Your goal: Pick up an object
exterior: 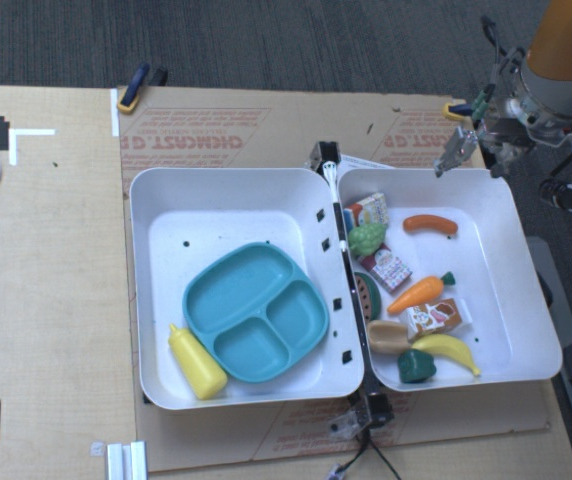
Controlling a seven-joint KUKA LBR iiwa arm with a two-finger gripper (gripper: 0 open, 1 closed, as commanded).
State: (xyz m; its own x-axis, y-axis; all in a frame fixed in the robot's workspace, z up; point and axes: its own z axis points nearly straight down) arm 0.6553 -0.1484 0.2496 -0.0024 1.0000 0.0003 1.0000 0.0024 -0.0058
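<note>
Claw point(473, 154) above right bin point(526, 268) far rim, fingers apart, holding nothing.

A: What shows of the arm point(563, 28)?

B: At about one o'clock in the camera view, a broad orange band, rounded like a sleeve, with a pale grey collar directly under it.

A: And below the collar?

B: The wrist is a cluster of grey and silver metal parts. Thin dark cables loop off it toward eleven o'clock, and there is a small green spot among the fittings.

A: The gripper point(458, 154)?

B: Slim, silver-grey, tapering to narrow tips. A white block and black fittings sit at three o'clock of the wrist.
</note>
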